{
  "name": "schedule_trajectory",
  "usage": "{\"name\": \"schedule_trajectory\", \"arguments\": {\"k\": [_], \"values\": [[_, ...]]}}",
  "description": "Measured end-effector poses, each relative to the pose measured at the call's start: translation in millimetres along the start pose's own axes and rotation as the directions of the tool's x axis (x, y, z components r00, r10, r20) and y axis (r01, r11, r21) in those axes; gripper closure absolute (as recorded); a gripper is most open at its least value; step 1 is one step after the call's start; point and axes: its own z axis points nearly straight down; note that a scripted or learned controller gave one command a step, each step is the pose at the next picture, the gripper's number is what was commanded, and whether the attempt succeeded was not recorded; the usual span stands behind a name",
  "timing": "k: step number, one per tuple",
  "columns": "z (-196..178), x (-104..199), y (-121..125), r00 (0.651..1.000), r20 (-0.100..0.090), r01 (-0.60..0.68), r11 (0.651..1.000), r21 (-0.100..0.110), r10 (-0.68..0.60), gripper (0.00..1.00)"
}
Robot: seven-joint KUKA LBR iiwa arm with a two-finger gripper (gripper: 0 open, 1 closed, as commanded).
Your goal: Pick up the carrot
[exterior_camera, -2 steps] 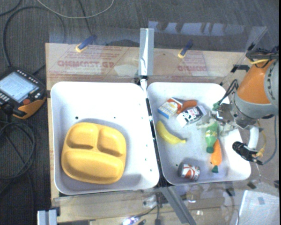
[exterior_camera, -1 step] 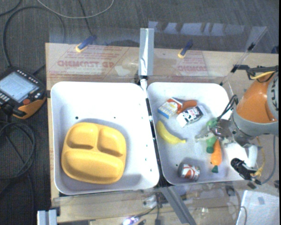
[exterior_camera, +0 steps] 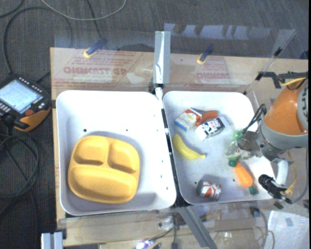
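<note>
- Carrot [exterior_camera: 243,175] lies at the near right of the right bin [exterior_camera: 211,100], not yet lifted.
- Gripper [exterior_camera: 240,144] hovers just beside it; cannot tell whether it is open or closed.

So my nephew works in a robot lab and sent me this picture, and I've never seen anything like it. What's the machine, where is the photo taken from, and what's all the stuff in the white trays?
One camera above the bench looks down at a slant. The grey and orange shape at the right is a robot arm, and its gripper hangs low over the right bin, just above the carrot it is meant to pick up. The carrot lies on the bin floor, not held. That bin also holds a banana, a small carton, a small white pack and a can. The left bin holds a yellow divided tray. The device on the floor at left is a handheld controller.
</note>
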Motion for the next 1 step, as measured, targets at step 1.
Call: {"name": "schedule_trajectory", "arguments": {"k": [1], "values": [[-77.0,56.0,-9.3,1.0,0.0,0.021,0.999,0.024,-0.021,1.0]]}}
